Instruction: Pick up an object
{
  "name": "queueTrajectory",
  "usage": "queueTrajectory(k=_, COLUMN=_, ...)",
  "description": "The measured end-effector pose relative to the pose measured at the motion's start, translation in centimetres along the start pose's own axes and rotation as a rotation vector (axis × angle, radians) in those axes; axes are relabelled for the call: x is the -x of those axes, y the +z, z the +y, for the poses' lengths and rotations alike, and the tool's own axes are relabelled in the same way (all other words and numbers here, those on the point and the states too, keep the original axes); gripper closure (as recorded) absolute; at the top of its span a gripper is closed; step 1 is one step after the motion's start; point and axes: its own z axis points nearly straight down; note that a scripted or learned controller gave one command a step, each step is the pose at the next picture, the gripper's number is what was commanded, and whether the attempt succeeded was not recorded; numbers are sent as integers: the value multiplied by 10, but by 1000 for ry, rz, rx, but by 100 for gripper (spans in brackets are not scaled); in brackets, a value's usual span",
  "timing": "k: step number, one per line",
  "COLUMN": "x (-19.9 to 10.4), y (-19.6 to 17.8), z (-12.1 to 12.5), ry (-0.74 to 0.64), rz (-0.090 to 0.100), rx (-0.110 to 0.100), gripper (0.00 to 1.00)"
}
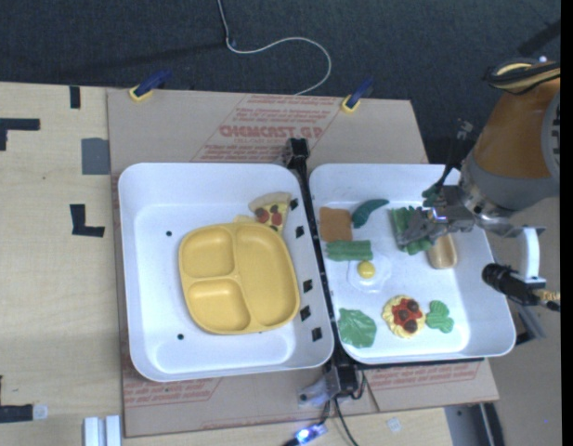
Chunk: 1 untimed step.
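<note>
Cardboard covers my bench, with two white bins side by side on it. My left bin (147, 249) holds one yellow divided tray (238, 279) and one pizza slice toy (272, 209) just beyond the tray's far corner. My right bin (472, 323) holds several toy foods: a brown toast slice (334, 222), a dark green pepper (368, 211), a green bean bundle (348, 250), a fried egg (366, 270), a lettuce leaf (357, 327), a spaghetti portion (404, 314), a broccoli piece (438, 316) and a tan bread piece (441, 252). My gripper (413, 228) sits low over a green item beside that bread; I cannot tell how it stands.
</note>
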Motion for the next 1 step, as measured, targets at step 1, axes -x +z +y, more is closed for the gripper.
queueTrajectory(k=1, x=-37, y=6, z=-36, ry=0, rz=0, rx=-1, gripper=100)
